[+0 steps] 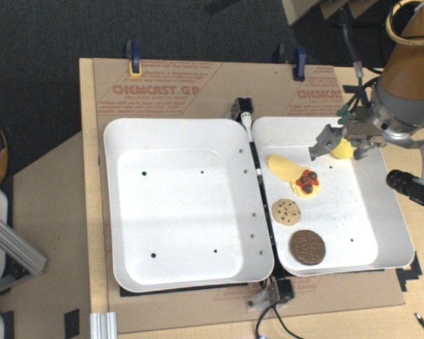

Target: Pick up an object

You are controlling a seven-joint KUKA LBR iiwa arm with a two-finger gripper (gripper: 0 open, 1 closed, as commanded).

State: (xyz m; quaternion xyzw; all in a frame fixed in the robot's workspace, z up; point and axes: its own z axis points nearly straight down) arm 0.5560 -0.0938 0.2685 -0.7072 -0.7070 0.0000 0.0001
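I have the gripper [337,145] at the right bin's [381,260] far edge, fingers spread wide around a small yellow object [343,149] there; I judge nothing gripped yet. The yellow pastry with red berries [297,174] lies mid-bin; the chocolate-chip cookie [287,211] and dark chocolate cookie [307,246] sit toward the near-left corner. I reckon closing, then lifting, comes next.

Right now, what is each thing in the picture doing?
gripper: low over the right bin's far end, beside a yellow piece.
yellow piece: lying by the gripper, partly hidden.
banana: lying flat.
berry tart: touching the banana.
chip cookie: flat, apart.
dark cookie: flat, apart.
right bin: holds all the food.
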